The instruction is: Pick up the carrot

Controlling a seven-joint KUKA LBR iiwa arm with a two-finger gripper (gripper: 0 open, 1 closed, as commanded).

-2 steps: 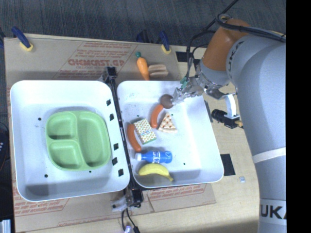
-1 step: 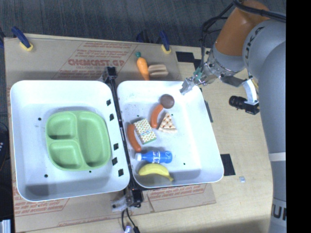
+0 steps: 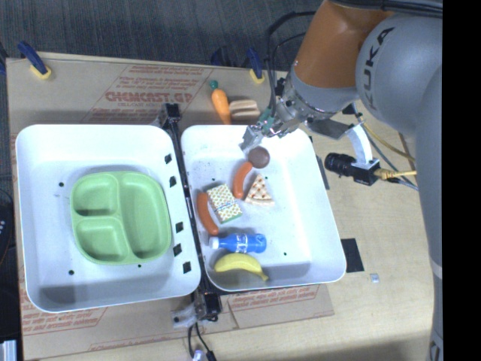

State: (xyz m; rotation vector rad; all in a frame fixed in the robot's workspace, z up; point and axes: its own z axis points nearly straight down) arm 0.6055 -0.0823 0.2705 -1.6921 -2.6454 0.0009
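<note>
Carrot: found outside both bins, on the brown cardboard sheet, just beyond the far rim of the bin on the view's right. The orange body lies pointing away from the camera, with the green top at the far end.
Beside the carrot: a tan, bun-like item is seen just to its right, also on the cardboard and outside the bins.
Gripper: seen over the far edge of the right bin, near the carrot but apart from it, with the arm entering from the view's right.
Grip state: whether it is spread or closed cannot be told from this view.
Below the gripper: a round brown item is noted on the bin floor, just beside the tip.
Right bin, middle: an orange sausage, a pizza slice and a small green-and-yellow box are grouped close together. A second sausage lies along the near-left wall.
Right bin, near end: a blue bottle lies on its side, with a banana just in front of it.
Left bin: a green divided plate is seated in the middle.
Bench: pale surface, carrying the cardboard and both bins side by side.
</note>
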